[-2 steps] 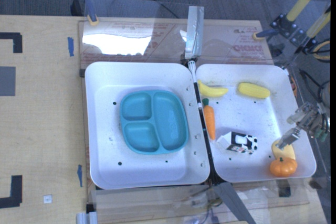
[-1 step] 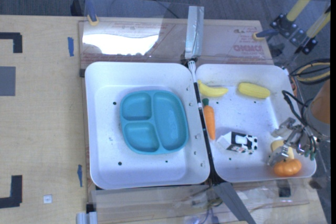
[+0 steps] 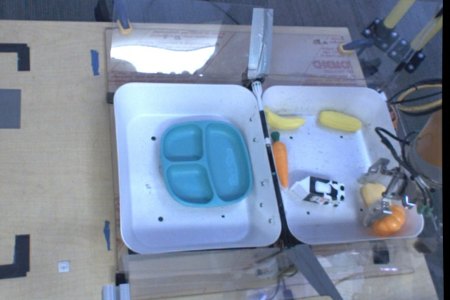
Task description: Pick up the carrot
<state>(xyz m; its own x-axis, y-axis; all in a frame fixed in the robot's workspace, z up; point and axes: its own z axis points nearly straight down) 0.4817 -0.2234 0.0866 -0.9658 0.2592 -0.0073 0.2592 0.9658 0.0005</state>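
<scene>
The long orange carrot with a green top (image 3: pixel 280 161) is found lying against the left wall of the right white bin (image 3: pixel 351 100), well apart from the metal gripper (image 3: pixel 387 194) at the near right corner; gripper opening cannot be determined

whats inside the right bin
In the right bin: a carrot by its left wall, two yellow bananas at the back, a black-and-white cow toy, and an orange fruit and yellow piece partly covered by the gripper.
</scene>
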